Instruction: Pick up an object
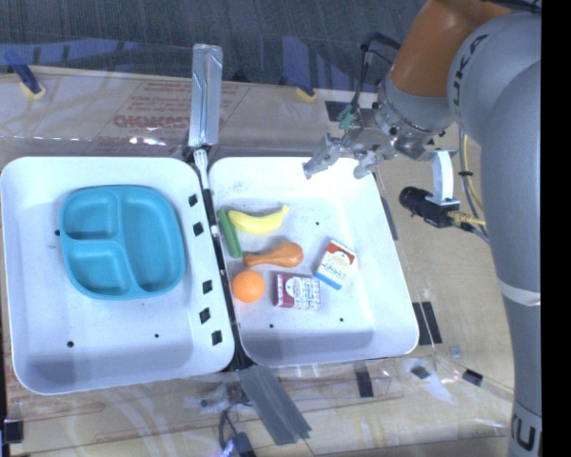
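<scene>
My jaws stand apart with nothing between them, my gripper (341, 164) hanging over the far edge of the right bin (390, 312). Below and to the camera's left lies the banana (258, 220), its long axis running roughly across the bin, its tips curving up toward the far side. Touching its left end is a green vegetable (230, 233), lying lengthwise along the bin's left wall. Just nearer the camera sits a drumstick (277, 254), thick end to the right. Then come an orange (249, 287), a small red carton (297, 291) and a red and white box (336, 264). The left bin (29, 350) holds a blue divided plate (122, 240).
</scene>
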`<action>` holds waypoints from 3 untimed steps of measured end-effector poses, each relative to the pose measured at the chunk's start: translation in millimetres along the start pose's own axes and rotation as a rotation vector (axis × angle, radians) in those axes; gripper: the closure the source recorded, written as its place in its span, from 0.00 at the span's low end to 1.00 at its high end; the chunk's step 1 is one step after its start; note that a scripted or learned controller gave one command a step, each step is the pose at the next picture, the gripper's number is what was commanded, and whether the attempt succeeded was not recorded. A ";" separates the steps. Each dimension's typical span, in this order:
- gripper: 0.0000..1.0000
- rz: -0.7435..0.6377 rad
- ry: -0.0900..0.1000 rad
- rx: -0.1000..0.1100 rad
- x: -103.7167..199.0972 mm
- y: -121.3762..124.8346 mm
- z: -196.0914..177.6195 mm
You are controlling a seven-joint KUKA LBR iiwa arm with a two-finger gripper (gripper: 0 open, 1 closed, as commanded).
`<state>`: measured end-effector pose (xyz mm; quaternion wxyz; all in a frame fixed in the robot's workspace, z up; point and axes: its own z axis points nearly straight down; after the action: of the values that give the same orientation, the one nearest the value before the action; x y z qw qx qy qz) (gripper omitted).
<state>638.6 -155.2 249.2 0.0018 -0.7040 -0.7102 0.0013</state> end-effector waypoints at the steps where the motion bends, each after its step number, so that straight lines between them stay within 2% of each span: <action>1: 0.00 0.000 0.000 0.000 0.0 0.0 0.0; 2: 0.00 0.073 0.001 0.002 -37.4 -1.2 21.5; 3: 0.00 0.010 0.000 -0.001 9.5 -57.6 157.5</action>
<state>580.3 -146.2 92.0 0.0014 -0.7074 -0.7068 0.0009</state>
